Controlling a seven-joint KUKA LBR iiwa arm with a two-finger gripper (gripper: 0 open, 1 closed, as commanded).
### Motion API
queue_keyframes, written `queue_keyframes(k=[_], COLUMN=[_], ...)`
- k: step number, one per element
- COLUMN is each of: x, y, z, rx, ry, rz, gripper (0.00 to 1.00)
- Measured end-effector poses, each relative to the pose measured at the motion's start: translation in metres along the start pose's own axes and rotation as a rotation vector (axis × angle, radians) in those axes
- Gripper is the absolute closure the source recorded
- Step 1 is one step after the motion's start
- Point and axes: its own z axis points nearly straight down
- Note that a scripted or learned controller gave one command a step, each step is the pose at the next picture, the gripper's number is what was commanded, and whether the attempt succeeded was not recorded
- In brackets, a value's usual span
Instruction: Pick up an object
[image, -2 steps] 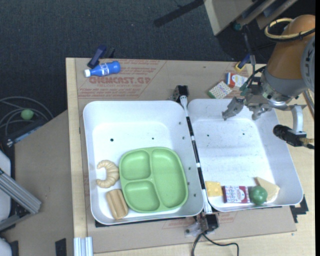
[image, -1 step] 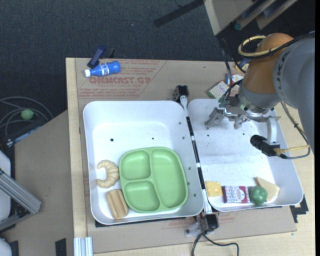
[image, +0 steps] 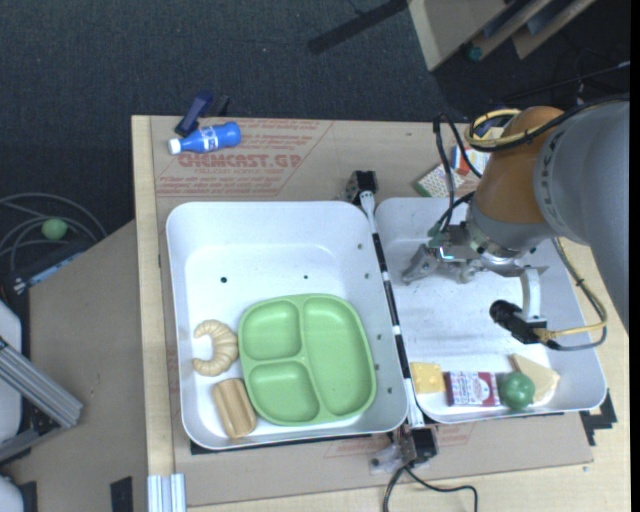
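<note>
The tool (image: 425, 265), state unclear, hovers beside the board (image: 250, 150) reading "CHEMCAST GP".

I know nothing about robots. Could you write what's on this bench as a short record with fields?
Left bin: green divided plate, croissant, bread piece
Right bin: yellow cheese cube, red-and-white packet, green ball, pale wedge
Arm: reaches over the right bin
Gripper: above the right bin's bare upper part, nothing between the fingers
Outside the bins: blue-and-white bottle
</note>
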Motion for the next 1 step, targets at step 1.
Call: queue_keyframes(k=[1], x=[-0.0297], y=[-0.1293], z=[-0.0055], rx=[0.000], ry=[-0.001], rz=[0.002], gripper=[0.00])
